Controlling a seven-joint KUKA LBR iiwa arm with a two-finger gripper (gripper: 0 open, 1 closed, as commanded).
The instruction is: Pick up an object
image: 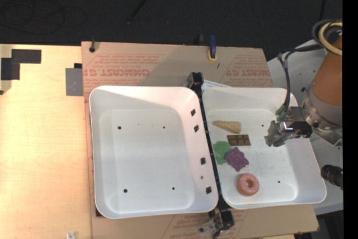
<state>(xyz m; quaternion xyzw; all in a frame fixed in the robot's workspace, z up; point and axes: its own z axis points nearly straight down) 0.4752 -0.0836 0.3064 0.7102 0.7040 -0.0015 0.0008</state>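
The right bin holds a tan wedge-shaped piece, a brown chocolate bar, a green lump, a purple grape bunch and a pink donut. My gripper hangs over the right side of this bin, to the right of the chocolate bar and apart from it. Nothing shows between its fingers. The arm's orange band rises at the right edge.
The left bin lies beside the right one, split by a black clip strip. Both rest on a cardboard sheet. A light wooden bench top spreads to the left. A blue clamp stands at the cardboard's far edge.
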